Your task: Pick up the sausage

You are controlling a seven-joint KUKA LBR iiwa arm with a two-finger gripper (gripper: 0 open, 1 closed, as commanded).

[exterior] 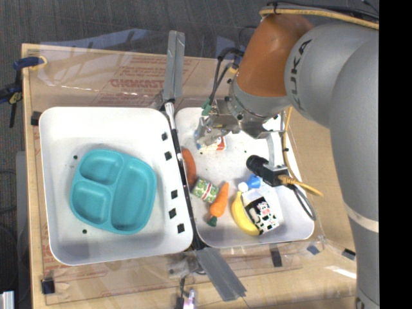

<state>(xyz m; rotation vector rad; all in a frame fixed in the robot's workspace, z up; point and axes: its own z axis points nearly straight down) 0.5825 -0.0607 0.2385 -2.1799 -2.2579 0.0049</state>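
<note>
**Arm low over the right bin, sausage by the divider**

A brown bench (96,63) covered with clear plastic sheeting sits on dark grey carpet and carries two shallow white bins side by side.

Nearest the bottom of the frame, in the lower right part of the right-hand white bin (293,232), a yellow banana (240,216) lies curved beside a small white bottle with a black cow pattern and a blue cap (261,208), the two touching. Just left of them an orange toy carrot with a green tip (217,203) points down and left, and next to its upper end sits a small green-and-white can (203,190). Above the can, hard against the bin's left wall near the centre of the frame, lies the reddish-orange sausage (188,163), long and narrow and set roughly upright in the picture, with nothing gripping it.

In the left-hand white bin (58,127) a turquoise plastic plate with three compartments (113,190) lies at the middle.

Farther up, the grey arm with its orange band (273,50) comes in from the upper right. Its two-finger gripper (207,136) hangs over the upper part of the right bin, above and to the right of the sausage and apart from it; how it is set, and whether it has hold of anything, cannot be told. A small red-and-white object (219,145) lies just below it.
</note>
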